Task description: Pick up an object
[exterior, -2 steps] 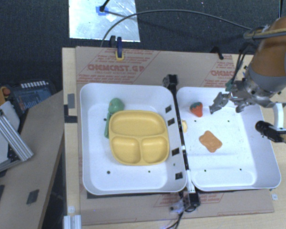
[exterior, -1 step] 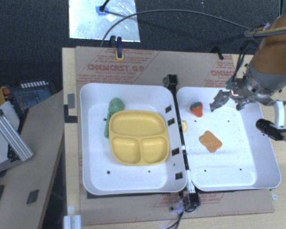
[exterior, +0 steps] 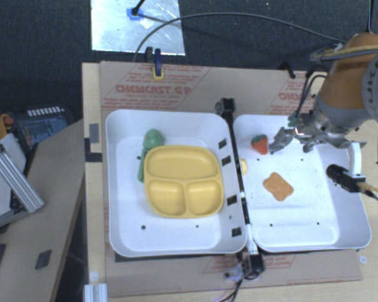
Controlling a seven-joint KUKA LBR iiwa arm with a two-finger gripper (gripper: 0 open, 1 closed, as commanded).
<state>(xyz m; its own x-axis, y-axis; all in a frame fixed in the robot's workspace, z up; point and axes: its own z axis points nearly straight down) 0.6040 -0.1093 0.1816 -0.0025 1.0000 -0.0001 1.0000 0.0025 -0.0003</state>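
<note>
In the right bin (exterior: 315, 231) lie a red strawberry-like toy with a green top (exterior: 259, 143) near the back left and a flat orange piece (exterior: 278, 186) near the middle. My gripper (exterior: 295, 143) hovers over the back of this bin, just right of the strawberry toy and up-right of the orange piece. Its two grey fingers stand apart and open, with nothing between them. A small yellow thing (exterior: 242, 166) sits against the bin's left wall.
The left bin (exterior: 123, 231) holds a yellow divided plate (exterior: 183, 180) with a green utensil (exterior: 150, 142) partly tucked under its back left edge. A black divider (exterior: 234, 168) runs between the bins.
</note>
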